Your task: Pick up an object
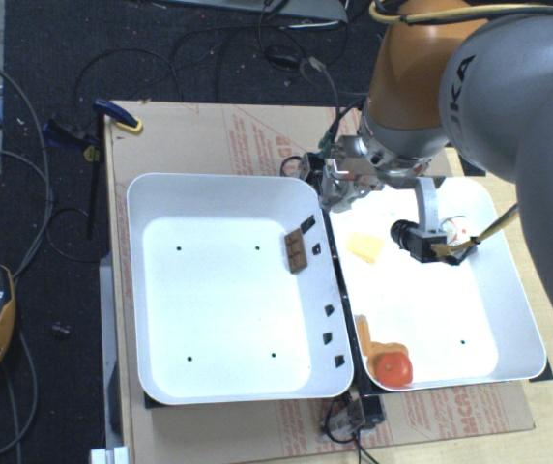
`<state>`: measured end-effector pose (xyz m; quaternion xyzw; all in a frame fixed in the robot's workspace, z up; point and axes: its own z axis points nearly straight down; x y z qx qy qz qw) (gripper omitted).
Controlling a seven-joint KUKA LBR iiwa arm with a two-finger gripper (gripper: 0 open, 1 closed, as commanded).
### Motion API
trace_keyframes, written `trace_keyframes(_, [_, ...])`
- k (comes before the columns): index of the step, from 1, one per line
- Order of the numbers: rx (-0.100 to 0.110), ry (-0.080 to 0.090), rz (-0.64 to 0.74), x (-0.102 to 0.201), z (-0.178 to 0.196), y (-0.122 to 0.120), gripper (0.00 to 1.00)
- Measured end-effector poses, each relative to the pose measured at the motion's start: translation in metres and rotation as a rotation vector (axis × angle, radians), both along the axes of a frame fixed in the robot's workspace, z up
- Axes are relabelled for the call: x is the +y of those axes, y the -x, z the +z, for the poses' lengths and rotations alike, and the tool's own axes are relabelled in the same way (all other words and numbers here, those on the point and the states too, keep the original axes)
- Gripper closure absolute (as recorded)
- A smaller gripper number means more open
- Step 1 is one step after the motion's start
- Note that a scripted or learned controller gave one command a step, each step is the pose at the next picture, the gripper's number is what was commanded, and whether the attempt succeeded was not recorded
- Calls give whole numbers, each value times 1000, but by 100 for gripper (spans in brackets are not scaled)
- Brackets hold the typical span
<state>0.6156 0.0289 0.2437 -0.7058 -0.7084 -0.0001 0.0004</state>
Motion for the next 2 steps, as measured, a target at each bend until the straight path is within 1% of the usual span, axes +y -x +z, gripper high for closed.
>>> trace_keyframes(1, [1,0,1,55,-10,5,100])
trace_keyframes(2, [0,1,-3,52,-10,5,0])
